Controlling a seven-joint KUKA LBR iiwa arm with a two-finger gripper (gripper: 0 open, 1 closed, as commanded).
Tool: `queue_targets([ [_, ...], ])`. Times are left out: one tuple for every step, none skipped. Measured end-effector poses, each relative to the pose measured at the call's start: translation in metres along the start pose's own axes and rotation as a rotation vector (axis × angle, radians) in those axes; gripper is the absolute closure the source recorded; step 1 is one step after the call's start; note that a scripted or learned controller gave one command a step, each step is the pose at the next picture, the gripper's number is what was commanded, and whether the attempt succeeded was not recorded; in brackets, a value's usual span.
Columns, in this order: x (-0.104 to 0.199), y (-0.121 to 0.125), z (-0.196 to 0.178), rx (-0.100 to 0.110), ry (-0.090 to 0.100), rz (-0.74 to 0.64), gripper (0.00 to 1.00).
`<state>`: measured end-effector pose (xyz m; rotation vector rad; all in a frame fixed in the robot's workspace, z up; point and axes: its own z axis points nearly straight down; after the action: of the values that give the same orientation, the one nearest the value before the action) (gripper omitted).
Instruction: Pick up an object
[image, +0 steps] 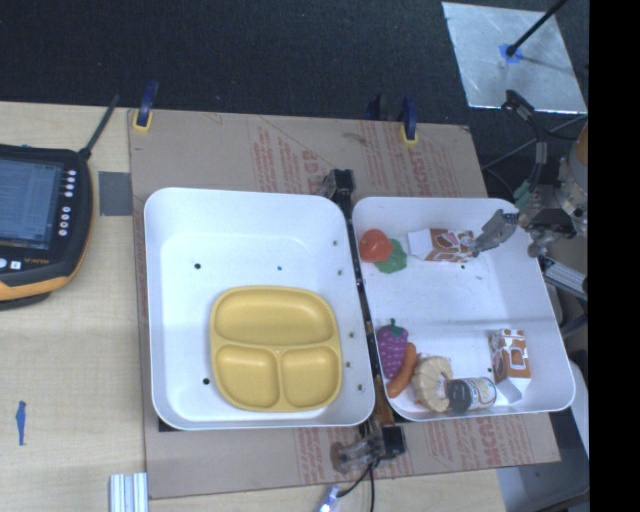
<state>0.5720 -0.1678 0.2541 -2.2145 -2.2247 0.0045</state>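
While the surface (60, 370) is carrying two white bins, the left bin (180, 225) is holding one yellow three-part tray (277, 348). The right bin (470, 300) is holding seven small things: two printed cartons (511, 357), purple grapes (392, 346), a red-and-green fruit (381, 249), a bun (434, 382), a can (470, 393) and a carrot (401, 372). The tool (493, 232) is hanging over the far carton (449, 243); its grip I cannot tell.

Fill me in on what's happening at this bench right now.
A robot arm reaches in from the right, its gripper low over the far end of the right bin, next to a small printed packet. Nothing shows between its fingers. That bin also holds a tomato, grapes, a carrot, a bagel, a can and a carton. The left bin holds a yellow divided tray.
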Motion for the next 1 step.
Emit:
queue_targets([
  [0.0168,0.0655,0.1274,0.0,-0.001,-0.001,0.0],
])
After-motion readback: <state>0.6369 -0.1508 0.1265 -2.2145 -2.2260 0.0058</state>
